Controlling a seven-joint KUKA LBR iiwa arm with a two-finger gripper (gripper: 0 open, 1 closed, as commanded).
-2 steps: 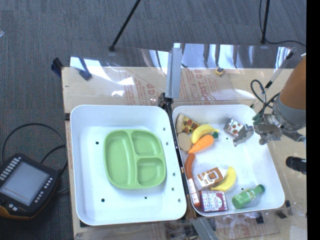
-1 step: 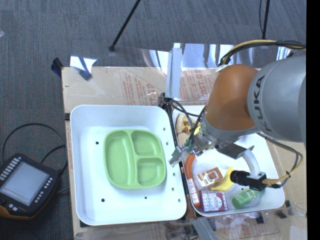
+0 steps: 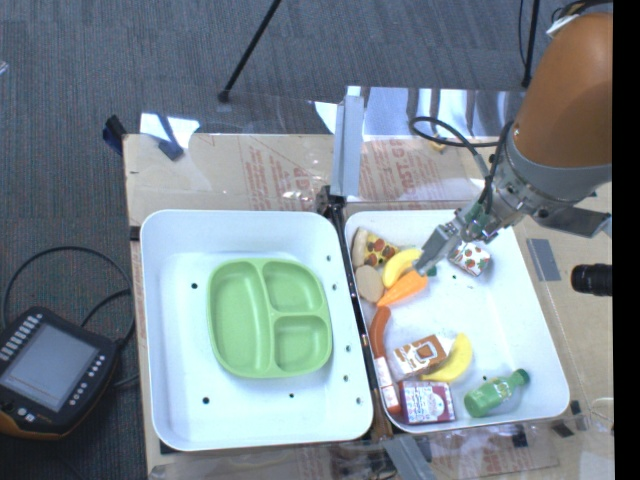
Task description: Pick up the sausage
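Even, bright overhead light; sharp, faint shadows.

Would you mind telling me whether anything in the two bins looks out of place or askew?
Nothing looks spilled or damaged. The green bottle lies on its side in the right bin, and the sausage rests along that bin's left wall.

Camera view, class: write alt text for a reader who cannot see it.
A grey-and-orange robot arm reaches from the right, its claw low over a carrot and a banana in the right bin, near the orange sausage, which lies by the bin's left wall. The left bin holds a green divided plate.
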